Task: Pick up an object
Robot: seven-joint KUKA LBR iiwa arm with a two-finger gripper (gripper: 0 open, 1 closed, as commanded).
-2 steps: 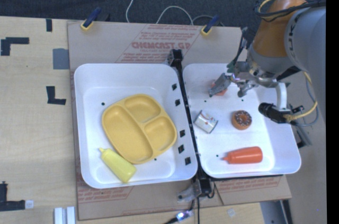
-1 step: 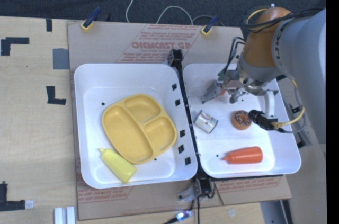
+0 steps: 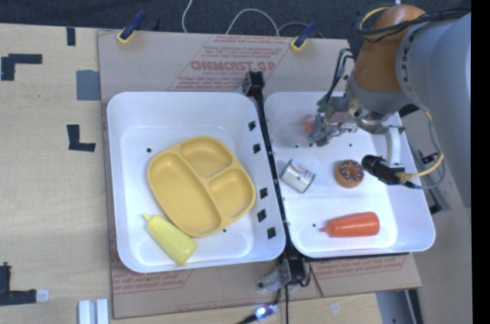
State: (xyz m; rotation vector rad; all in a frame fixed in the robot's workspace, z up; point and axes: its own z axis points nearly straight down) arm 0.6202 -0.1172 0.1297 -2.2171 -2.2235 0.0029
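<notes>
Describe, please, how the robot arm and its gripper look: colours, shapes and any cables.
The arm is thick and rounded, with a smooth grey shell and a wide orange band above the wrist. Thin cables run down beside the wrist toward the gripper, which is small, metallic grey and dark. A black connector with a yellowish cable hangs by the wrist.

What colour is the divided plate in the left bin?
Yellow; the divided plate shows plainly in the camera view.

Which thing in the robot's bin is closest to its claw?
The small orange-red object at the gripper, right beside it. The silver metal piece, the brown doughnut and the orange-red sausage shape lie farther toward the bin's near edge.
</notes>
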